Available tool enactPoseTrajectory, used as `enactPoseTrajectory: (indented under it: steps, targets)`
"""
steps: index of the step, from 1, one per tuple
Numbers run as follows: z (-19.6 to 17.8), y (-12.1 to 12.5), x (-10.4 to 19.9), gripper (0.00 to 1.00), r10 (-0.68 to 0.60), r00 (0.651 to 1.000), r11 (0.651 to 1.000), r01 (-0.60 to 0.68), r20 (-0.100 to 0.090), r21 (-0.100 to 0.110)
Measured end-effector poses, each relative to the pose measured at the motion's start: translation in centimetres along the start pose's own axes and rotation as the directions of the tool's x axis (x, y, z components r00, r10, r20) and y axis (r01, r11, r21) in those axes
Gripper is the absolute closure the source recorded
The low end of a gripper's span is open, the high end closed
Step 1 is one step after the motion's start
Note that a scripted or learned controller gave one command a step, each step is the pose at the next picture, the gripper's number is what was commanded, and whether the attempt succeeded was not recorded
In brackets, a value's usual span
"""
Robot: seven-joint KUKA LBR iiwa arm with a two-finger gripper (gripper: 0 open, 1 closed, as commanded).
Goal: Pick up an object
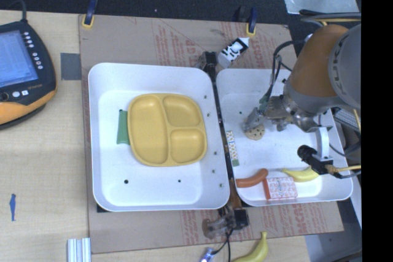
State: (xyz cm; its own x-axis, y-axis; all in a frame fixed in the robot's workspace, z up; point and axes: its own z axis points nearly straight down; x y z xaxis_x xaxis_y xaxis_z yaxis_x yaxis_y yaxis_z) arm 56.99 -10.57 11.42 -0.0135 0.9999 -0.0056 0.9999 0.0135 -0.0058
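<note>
A cookie (254, 131) sits in the right bin (245, 86), touching the pincer (259, 118), whose grip I cannot tell, with a hotdog (251, 179), carton (280, 188) and banana (300, 174) nearby, and a yellow tray (166, 129) in the left bin (110, 132).

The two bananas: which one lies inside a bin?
The banana at the near right of the right bin lies inside it, beside a red-and-white packet. The other banana lies outside, on the bench below the bins.

Robot lab — teach pendant (24, 73), clamped cardboard (178, 46), two white bins (104, 132) — test bench
</note>
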Motion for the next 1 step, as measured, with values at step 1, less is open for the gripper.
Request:
enactPoseTrajectory:
  steps: [1]
  targets:
    - [2.27,0.95,0.20,0.00,0.007,1.000,1.000,-0.007,-0.005,0.000]
